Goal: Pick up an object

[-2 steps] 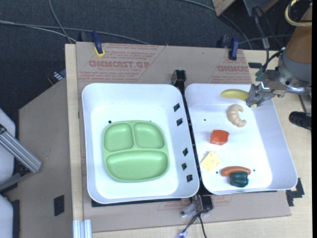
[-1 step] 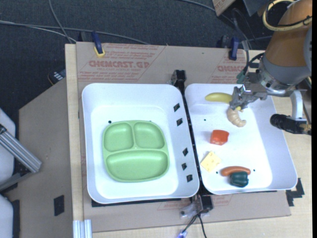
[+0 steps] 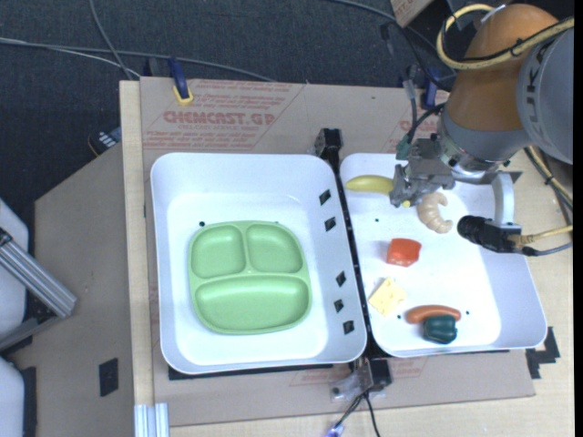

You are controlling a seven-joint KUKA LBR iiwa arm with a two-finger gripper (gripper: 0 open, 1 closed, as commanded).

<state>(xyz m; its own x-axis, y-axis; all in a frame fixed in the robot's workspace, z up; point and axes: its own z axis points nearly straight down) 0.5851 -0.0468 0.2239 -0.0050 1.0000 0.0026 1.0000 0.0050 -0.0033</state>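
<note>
**Gripper low over the right bin's far corner**

The gripper (image 3: 407,189) sits at the far end of the right bin (image 3: 510,299), between a curved yellow banana (image 3: 368,185) and a pale, knobbly croissant-shaped piece (image 3: 434,211); whether it grips anything cannot be told. Nearer lie a glossy red-orange block (image 3: 404,251), a flat yellow cheese wedge (image 3: 387,296), and an orange oblong touching a dark green lump (image 3: 440,329). The left bin (image 3: 173,244) holds a smooth, pale green three-compartment tray (image 3: 248,276).
</note>
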